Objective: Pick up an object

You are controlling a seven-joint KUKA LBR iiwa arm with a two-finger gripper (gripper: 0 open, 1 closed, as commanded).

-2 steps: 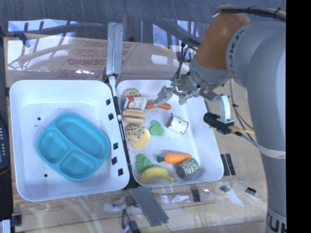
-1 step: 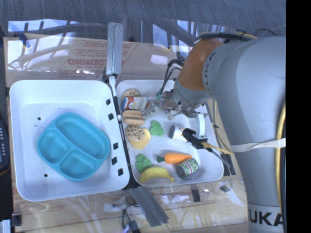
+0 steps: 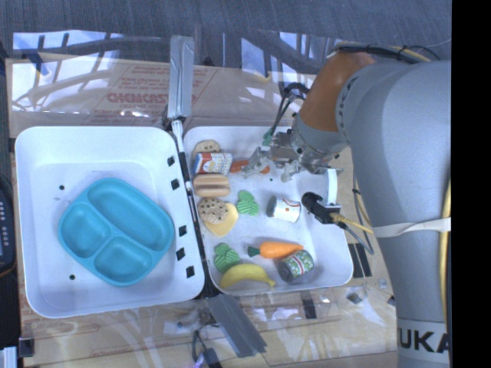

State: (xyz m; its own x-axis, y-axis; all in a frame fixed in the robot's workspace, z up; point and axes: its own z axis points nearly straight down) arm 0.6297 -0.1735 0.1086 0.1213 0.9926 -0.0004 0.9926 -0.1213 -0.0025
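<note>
Grey with an orange band, the arm is reaching into the right-hand white bin [image 3: 337, 267], its two-finger gripper [image 3: 270, 159] hanging over the far end beside a small orange-red piece [image 3: 239, 165]; whether anything sits between the fingers cannot be told. Lying nearby are a hot-dog bun [image 3: 212, 184], an orange plastic carrot [image 3: 278, 249], a yellow banana [image 3: 245, 275] and a small tin can [image 3: 296, 266]. Resting in the left bin [image 3: 38, 159] is a blue divided plate [image 3: 115, 230].

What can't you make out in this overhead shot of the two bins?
- Pincer: too small and cluttered in the camera view to tell whether it holds anything.
- Right bin: its far right part is hidden by the arm.
- Can: label too small to read.
</note>
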